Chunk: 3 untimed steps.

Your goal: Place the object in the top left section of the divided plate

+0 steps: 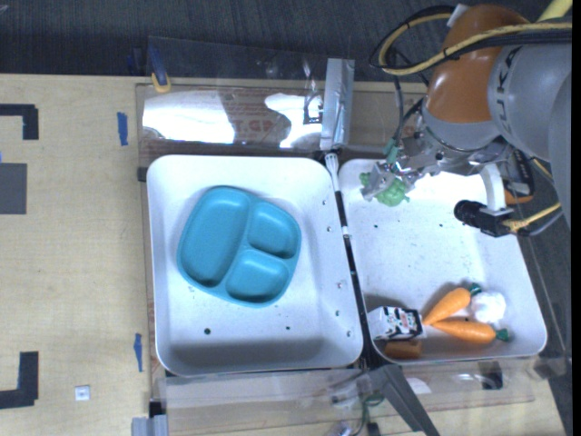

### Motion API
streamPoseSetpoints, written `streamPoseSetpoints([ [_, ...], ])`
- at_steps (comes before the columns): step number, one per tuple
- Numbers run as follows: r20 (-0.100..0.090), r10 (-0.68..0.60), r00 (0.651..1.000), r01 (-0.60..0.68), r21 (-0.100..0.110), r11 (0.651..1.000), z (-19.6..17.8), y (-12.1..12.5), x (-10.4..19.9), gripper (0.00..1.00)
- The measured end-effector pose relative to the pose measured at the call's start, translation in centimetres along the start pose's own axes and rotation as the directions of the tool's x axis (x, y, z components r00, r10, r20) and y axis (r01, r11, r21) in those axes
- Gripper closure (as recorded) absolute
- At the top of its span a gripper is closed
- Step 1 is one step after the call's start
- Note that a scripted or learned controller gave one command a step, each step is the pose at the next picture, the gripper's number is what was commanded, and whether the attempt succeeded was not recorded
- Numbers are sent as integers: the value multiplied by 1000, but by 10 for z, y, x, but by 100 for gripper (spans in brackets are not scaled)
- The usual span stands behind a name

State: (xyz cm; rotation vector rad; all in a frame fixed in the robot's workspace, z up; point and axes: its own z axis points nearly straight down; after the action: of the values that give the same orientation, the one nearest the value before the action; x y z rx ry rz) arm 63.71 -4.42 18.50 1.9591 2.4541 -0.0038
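The table [64,243] carries two white bins side by side. The left bin [182,334] holds the blue divided plate [240,243], tilted in the frame, with one long section and two smaller ones, all bare. The right bin [436,234] takes up the right half of the frame, and the grey arm [508,71] with its orange band reaches over its upper part.

The jaws [397,173] sit at the upper left corner of the right bin, right at a small green object [385,191]. It appears to be pinched at the tip, but I cannot tell how far the jaws are parted or whether the hold is firm.

Two carrots [458,316] and a small dark packet [398,322] lie along the bin's lower edge.

By my judgement the step is the pick-up, or the first lift. Next comes a carry leftward over the divider to the plate's upper left section, then a release.
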Motion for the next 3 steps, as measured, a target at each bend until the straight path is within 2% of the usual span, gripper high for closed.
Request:
streamPoseSetpoints([
  [1, -3, -307, 952, 307, -2, 952, 0, -23, 16, 100],
  [2, -2, -168, 986, 168, -6, 986, -25, -15, 92, 100],
  [3, -4, -226, 974, 226, -1, 974, -5, -1, 167, 100],
])
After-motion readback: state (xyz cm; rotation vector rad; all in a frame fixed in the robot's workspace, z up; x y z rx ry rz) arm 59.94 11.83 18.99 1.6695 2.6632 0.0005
